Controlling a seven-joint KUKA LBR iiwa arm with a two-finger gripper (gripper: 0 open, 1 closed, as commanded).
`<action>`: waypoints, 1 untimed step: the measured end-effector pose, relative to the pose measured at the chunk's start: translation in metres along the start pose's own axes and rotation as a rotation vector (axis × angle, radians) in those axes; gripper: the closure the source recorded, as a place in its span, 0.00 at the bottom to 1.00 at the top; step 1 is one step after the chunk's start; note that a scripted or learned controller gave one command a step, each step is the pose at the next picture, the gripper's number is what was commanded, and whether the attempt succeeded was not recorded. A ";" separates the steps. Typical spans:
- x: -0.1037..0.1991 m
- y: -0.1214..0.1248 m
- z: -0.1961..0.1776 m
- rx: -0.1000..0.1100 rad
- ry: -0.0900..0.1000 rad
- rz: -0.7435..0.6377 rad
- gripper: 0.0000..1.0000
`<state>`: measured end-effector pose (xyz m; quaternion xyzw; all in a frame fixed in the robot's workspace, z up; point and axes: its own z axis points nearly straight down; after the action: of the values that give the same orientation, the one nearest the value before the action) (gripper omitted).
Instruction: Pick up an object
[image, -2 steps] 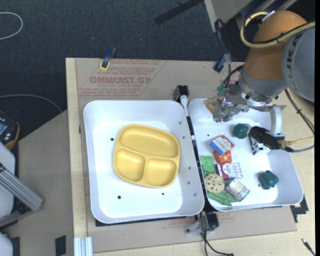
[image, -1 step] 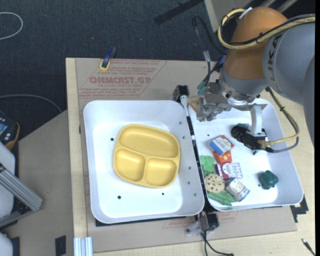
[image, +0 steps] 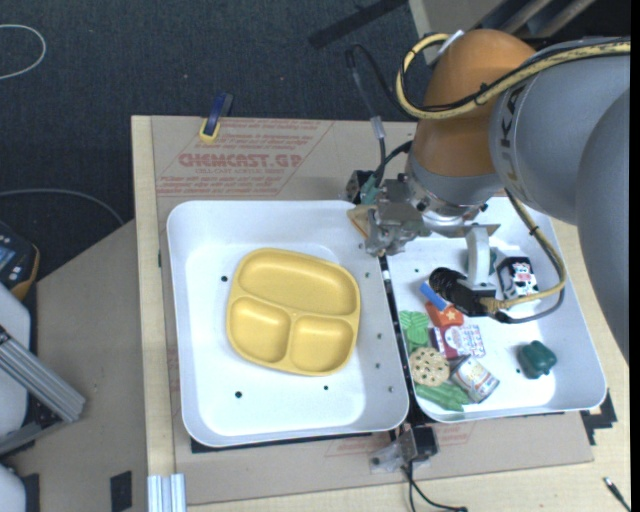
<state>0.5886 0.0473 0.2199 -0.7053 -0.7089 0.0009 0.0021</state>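
Two bins sat side by side; a yellow tray (image: 293, 322) lay in the left bin (image: 190, 300). Right of the tray, the gripper (image: 385, 235) hung over the bins' shared wall, whether open or closed I couldn't tell. Toys (image: 452, 340) cluttered the right bin (image: 575, 350).

A robotics lab: the large grey arm with an orange band (image: 470, 90) at upper right reaches over two shallow white plastic bins (image: 190, 300) on a cardboard-covered bench (image: 250, 150), loose cables around.
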 end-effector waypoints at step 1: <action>0.021 -0.014 -0.014 -0.001 0.000 0.002 1.00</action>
<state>0.5742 0.0678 0.2337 -0.7059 -0.7083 0.0005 0.0016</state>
